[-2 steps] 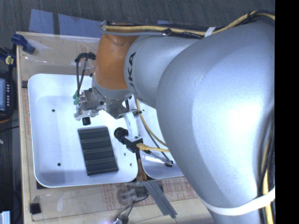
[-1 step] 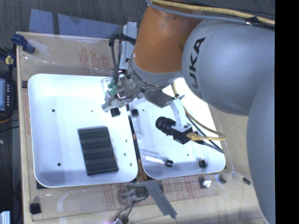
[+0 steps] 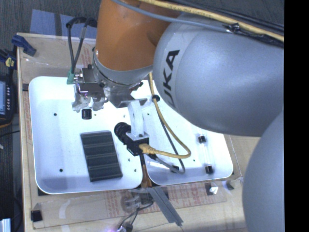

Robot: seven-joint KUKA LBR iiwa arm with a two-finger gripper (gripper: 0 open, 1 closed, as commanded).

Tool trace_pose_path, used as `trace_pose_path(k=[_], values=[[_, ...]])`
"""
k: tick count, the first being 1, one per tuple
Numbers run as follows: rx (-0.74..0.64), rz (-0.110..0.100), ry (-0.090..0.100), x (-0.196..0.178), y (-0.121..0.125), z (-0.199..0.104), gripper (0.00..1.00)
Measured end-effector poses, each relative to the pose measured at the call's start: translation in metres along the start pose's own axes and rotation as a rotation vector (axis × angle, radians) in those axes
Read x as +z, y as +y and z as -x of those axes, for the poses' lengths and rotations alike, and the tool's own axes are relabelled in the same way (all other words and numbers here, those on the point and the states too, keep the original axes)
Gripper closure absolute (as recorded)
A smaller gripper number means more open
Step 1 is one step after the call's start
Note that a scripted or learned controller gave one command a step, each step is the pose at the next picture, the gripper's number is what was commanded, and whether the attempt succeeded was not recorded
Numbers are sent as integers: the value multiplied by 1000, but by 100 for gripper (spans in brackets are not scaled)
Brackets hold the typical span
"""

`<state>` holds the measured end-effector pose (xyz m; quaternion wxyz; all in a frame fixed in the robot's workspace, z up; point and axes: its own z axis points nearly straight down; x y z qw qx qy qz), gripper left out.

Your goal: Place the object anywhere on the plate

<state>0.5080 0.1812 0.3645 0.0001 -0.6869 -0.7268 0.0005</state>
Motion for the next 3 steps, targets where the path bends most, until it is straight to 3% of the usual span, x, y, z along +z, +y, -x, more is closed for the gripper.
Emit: trace_pose_path(k=[1, 2, 3], values=[[103, 1, 3, -79, -28, 0, 100], [577, -5, -2, 15, -31, -40, 100], [214, -3, -1, 31, -30, -34, 100]])
